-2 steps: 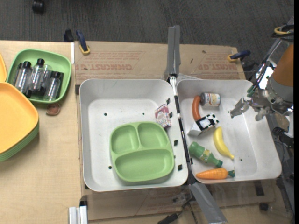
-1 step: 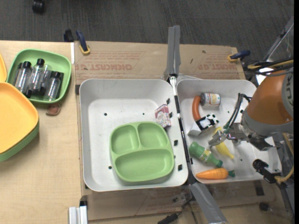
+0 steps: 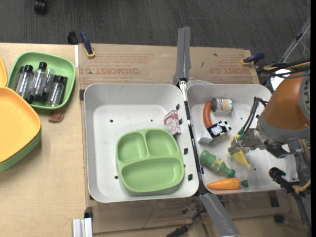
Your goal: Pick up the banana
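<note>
At the far left of the frame, a stack of orange plates (image 3: 15,127) sits on the desk (image 3: 44,196). Just above it is a small green tray (image 3: 43,80) with little dark-capped bottles (image 3: 39,83) lying in it.

Next comes the left white bin (image 3: 98,132), in the middle of the frame. A green plate with three sections (image 3: 149,159) lies in its lower part. A small pink and white packet (image 3: 172,122) lies near the bin's right wall, just above the plate's upper right corner.

The right white bin (image 3: 256,181) sits right beside the first one. Near its top lie a small jar with a yellow label (image 3: 222,104) and a long orange-red thing (image 3: 207,114) that is curved. Below them is a black and white toy (image 3: 217,129). Lower down lies a green bottle (image 3: 216,163), and near the bottom edge lies an orange carrot (image 3: 227,183).

The banana (image 3: 240,155) is in the right part of this bin, to the right of the green bottle and above the carrot. It is yellow and small. The end effector (image 3: 239,143) is low in the bin, right over the top end of the banana and very close to it. I cannot tell if it is touching the banana. The grey arm with its big orange band (image 3: 289,105) fills the right edge of the frame.
</note>
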You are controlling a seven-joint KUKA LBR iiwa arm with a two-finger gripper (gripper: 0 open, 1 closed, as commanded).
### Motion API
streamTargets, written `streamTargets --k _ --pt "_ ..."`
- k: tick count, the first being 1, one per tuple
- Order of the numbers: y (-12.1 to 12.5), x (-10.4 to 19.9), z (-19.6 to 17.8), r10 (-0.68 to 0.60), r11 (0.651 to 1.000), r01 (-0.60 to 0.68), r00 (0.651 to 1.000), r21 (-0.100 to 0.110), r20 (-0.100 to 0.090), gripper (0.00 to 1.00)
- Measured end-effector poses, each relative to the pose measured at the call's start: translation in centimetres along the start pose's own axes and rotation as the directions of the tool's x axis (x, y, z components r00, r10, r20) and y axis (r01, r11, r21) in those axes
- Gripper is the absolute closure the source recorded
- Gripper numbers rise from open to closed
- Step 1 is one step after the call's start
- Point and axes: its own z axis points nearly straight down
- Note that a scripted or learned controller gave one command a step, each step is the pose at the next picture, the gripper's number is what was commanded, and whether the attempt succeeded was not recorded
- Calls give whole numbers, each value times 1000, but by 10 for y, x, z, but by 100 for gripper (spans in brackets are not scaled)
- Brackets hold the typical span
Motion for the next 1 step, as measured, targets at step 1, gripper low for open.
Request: streamTargets --k 1 --pt "-18 -21 -159 150 989 -150 989 -3 2 100"
